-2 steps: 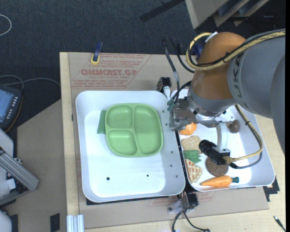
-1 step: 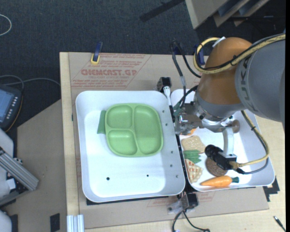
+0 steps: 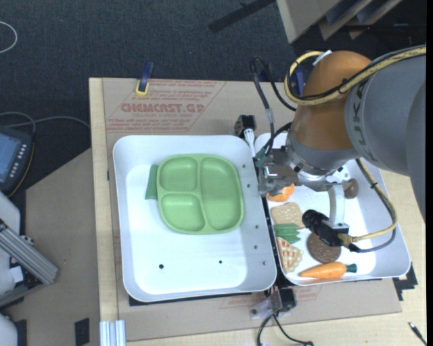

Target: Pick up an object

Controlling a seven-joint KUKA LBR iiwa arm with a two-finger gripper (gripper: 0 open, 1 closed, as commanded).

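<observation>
A brown board on a dark carpet floor.

The big cardboard sheet point(image 3: 169, 108) lies flat on the bench, with red letters printed on it. All around the sheet is dark blue-grey carpet point(image 3: 81, 40). A small blue and yellow clip point(image 3: 143, 80) sits on the sheet's far edge. Left of the sheet, a thin cable point(image 3: 47, 121) curls over the carpet, next to a dark screen point(image 3: 13, 159). Nearer to me, left of the sheet, is a silver metal bar point(image 3: 27, 253). Beyond the sheet, a pale box corner point(image 3: 325, 17) pokes in. The light is soft and even.
</observation>
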